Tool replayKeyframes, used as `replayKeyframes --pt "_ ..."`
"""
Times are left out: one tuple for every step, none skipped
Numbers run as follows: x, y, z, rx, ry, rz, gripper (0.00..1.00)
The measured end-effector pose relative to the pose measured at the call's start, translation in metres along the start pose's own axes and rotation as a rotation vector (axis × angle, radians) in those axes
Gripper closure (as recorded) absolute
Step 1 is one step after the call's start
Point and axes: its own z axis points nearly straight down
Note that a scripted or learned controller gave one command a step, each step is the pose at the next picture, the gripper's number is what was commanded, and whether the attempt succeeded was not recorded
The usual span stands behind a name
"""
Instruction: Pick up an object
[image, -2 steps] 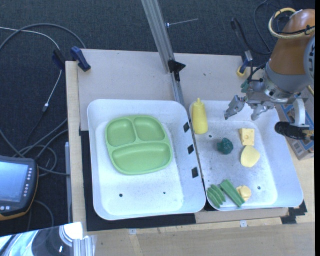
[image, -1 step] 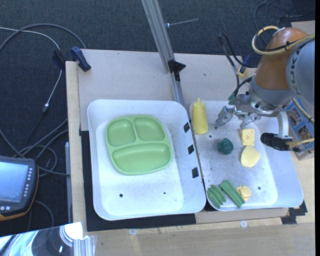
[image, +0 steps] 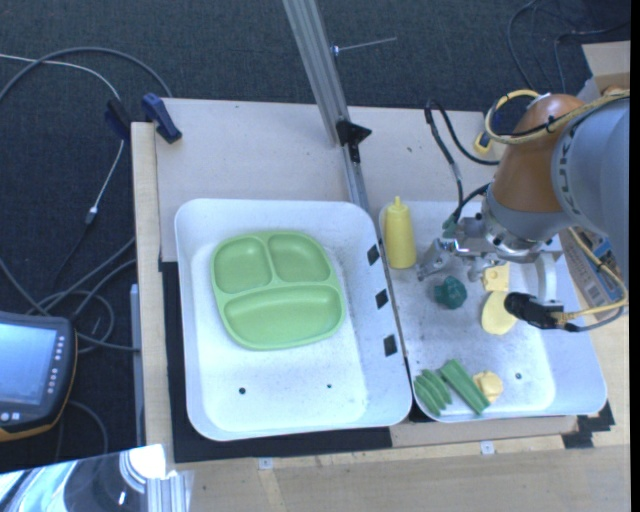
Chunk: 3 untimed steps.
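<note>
**Arm low over right bin, gripper beside teal object**

Two shallow white bins side by side on the bench; left bin (image: 200, 400) holds a green divided plate (image: 277, 288) w/ three compartments, sitting in its upper-middle part; nothing lies in the plate's sections.

Right bin (image: 575, 390) holds the loose items: a yellow squeeze bottle (image: 399, 232) at the upper left corner, close to the wall shared w/ the left bin; a small dark teal rounded object (image: 451, 293) near the bin's middle; a pale yellow piece (image: 496, 315) to the right of it, partly under the arm's hardware; green bean-like pods (image: 452, 387) along the near edge; a small yellow lump (image: 488, 384) touching or just beside the pods' right end.

The arm comes in from the right, orange band (image: 525, 165) above the wrist, grey body at the frame's edge; the gripper (image: 452, 262) sits low over the right bin, just above the teal object and to the right of the bottle; metal parts of the gripper point toward the bottle side; can't tell whether the fingers are apart or together, too small and cluttered; no object visibly between them; teal object appears to rest on the bin floor, very near the gripper, contact unclear.

A metal pole (image: 325, 75) runs from the top of the frame down to the bins' junction; cables (image: 60, 270) and a handheld screen (image: 30, 370) lie on the dark floor at left.
</note>
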Motion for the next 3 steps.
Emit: replayKeyframes --pt "0.000 0.003 -0.015 -0.009 0.000 0.000 1.00" --pt "0.005 0.013 -0.067 -0.016 -0.003 -0.002 1.00" --pt "0.011 0.006 -0.124 -0.016 -0.003 -0.002 1.00"
